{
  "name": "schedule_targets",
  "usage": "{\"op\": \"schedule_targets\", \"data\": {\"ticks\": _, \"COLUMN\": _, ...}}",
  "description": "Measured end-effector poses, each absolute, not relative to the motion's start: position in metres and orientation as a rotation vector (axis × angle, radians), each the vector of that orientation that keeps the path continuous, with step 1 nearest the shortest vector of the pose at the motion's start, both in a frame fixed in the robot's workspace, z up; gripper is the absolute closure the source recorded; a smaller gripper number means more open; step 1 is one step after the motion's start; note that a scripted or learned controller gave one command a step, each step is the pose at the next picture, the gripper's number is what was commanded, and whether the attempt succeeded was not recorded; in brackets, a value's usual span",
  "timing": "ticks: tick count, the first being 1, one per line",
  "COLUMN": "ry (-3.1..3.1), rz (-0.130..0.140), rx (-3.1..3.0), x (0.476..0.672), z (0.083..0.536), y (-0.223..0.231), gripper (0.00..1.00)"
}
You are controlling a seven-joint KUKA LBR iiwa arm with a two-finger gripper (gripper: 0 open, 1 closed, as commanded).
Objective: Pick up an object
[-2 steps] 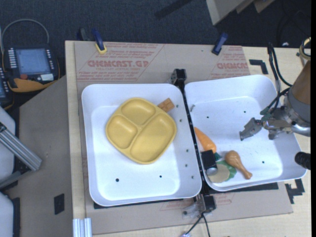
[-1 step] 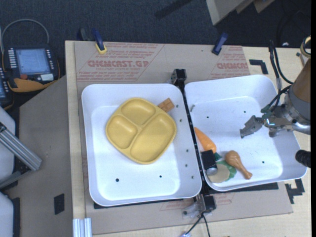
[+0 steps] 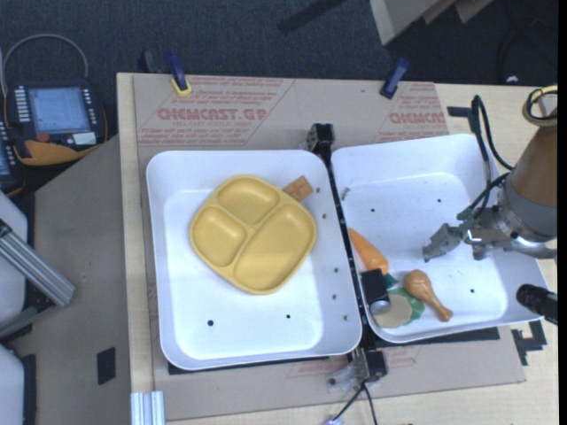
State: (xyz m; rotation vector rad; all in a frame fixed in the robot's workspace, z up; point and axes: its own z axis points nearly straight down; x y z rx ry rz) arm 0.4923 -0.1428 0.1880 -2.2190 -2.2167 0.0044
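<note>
Objects for picking lie in the right bin point(image 3: 416, 162): a smooth tapered orange carrot point(image 3: 368, 251), a toy chicken drumstick point(image 3: 427, 292), a black block point(image 3: 374, 286) and a pale green disc point(image 3: 396, 312), bunched at the near-left corner and partly overlapping. The gripper point(image 3: 456, 239) hovers over the bin floor, fingers spread, nothing between them. In the left bin point(image 3: 177, 264), a yellow divided plate point(image 3: 253, 233) half-hides a small brown piece point(image 3: 299, 188).

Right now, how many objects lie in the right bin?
4: a carrot by the divider, a black piece below it, a greenish disc, and a drumstick beside it. Others may be hidden under these.
</note>
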Motion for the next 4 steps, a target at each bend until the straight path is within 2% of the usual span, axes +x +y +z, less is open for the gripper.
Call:
{"op": "schedule_targets", "data": {"ticks": 2, "ry": -2.218, "rz": -0.003, "rx": -2.225, "x": 0.497, "z": 0.087, "y": -0.152, "gripper": 0.0}}
{"op": "schedule_targets", "data": {"ticks": 3, "ry": -2.228, "rz": -0.015, "rx": -2.228, "x": 0.501, "z": 0.102, "y": -0.151, "gripper": 1.0}}
{"op": "schedule_targets", "data": {"ticks": 4, "ry": -2.228, "rz": -0.005, "rx": -2.223, "x": 0.506, "z": 0.157, "y": -0.141, "gripper": 1.0}}
